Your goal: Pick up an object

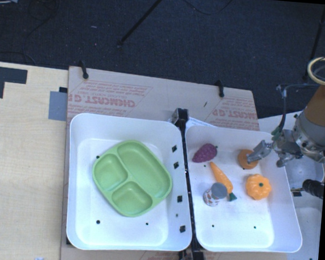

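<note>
The right bin (pixel 255 235) holds a purple bunch of grapes (pixel 204 153), an orange carrot (pixel 221 175), a small grey-topped can (pixel 215 194), an orange pumpkin (pixel 257 186) and a round orange fruit (pixel 244 159). My gripper (pixel 272 154) hangs over the bin's far right corner, its fingers spread apart and open. Its left fingertip (pixel 258 151) lies over the right edge of the round orange fruit. Nothing sits between the fingers. The pumpkin lies just in front of the gripper.
The left bin (pixel 80 216) holds a green divided plate (pixel 131 177). A black divider (pixel 183 185) runs between the two bins. Cardboard (pixel 131 98) lies under and behind them. The arm's wrist (pixel 315 121) stands at the right edge.
</note>
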Available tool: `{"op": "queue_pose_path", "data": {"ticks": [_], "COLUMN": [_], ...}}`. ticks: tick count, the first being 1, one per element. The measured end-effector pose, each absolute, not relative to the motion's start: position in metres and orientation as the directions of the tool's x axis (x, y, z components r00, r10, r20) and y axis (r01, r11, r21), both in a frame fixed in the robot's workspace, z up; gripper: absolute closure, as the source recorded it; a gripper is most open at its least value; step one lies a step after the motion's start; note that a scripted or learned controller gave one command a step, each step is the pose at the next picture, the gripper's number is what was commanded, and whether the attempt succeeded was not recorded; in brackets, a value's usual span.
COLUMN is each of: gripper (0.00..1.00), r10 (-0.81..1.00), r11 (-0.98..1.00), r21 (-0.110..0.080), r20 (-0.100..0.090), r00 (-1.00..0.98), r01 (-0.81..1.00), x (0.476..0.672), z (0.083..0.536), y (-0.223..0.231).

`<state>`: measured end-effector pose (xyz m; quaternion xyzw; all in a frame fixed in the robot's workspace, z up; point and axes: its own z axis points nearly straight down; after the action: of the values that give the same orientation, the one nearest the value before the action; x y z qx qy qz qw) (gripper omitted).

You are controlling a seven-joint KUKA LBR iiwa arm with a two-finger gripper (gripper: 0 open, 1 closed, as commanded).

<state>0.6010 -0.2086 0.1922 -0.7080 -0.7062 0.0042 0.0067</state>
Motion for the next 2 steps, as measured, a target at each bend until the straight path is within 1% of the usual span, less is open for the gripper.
{"op": "queue_pose_path", "data": {"ticks": [1,2], "gripper": [0.00,0.00], "r10": [1.000,1.000], "r11": [0.000,0.004], "r21": [-0.001,-0.006], "r20": [0.000,0.002], "r00": [0.000,-0.004], "r01": [1.000,1.000], "x": [0.604,0.609], "z": [0.201,0.140], "y": [-0.209,-0.201]}}
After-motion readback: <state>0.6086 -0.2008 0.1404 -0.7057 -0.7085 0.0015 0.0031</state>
